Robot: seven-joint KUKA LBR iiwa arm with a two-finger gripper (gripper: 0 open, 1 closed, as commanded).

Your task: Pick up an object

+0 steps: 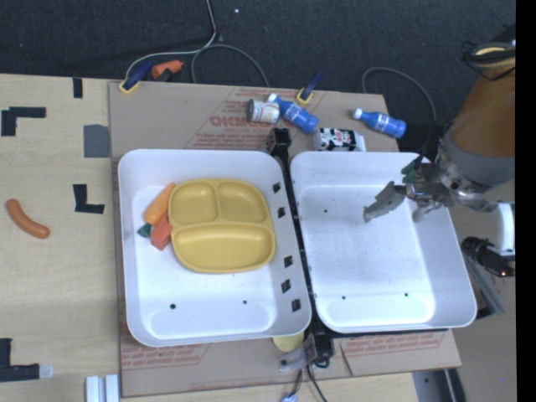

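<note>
At right of frame, gripper (pixel 400 201) hovers over the right bin (pixel 377 308), jaws spread, holding nothing; it should cross to the yellow tray (pixel 222 224).

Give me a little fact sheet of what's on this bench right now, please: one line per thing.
left bin: holds a yellow divided plate with an orange carrot toy against its left edge
right bin: gripper hovers over its upper part, nothing between the fingers
behind the bins: two blue bottles lying on the cardboard
far left of bench: a sausage toy
</note>
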